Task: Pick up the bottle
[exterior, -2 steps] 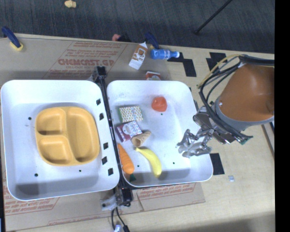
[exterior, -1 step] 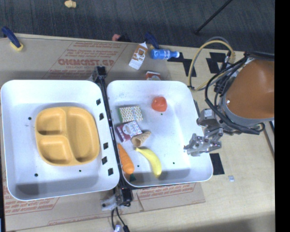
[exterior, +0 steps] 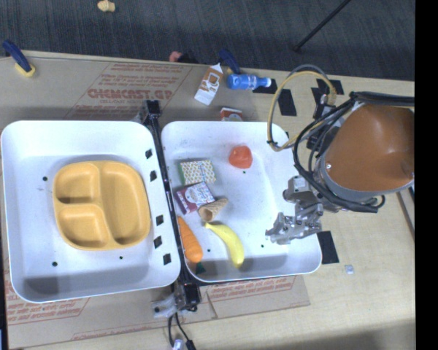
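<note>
The bottle is small and blue with a dark cap. It lies on its side on the cardboard behind the right bin, outside both bins. My gripper hangs low over the right bin's right side, near the rim, far from the bottle. Nothing shows held in it. The grey arm with its orange band reaches in from the right above the gripper.
The right bin holds a red tomato, a checkered box, a packet, a cone, a carrot and a banana. A yellow divided plate sits in the left bin. A small carton lies beside the bottle.
</note>
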Robot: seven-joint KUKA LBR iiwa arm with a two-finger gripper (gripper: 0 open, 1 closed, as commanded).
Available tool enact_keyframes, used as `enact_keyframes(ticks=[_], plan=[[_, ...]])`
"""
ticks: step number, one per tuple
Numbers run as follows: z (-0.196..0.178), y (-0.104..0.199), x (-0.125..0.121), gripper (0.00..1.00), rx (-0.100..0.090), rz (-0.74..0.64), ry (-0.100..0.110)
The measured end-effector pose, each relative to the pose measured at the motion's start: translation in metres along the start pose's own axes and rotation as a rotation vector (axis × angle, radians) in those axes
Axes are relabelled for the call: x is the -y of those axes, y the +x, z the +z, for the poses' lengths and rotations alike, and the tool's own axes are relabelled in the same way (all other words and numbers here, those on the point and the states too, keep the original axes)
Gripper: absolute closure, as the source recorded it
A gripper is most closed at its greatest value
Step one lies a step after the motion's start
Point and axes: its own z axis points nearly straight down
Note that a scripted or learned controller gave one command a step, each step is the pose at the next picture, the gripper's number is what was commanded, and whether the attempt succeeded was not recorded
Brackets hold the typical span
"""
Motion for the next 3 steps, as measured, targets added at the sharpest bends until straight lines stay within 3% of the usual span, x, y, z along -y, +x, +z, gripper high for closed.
enact_keyframes(ticks=[1,2,3], plan=[[0.000,0.017,0.004,1.00,0.000,-0.276,0.002],[-0.029,0.008,0.003,1.00,0.000,-0.532,0.002],[0.000,0.008,0.002,1.00,0.001,-0.983,-0.003]])
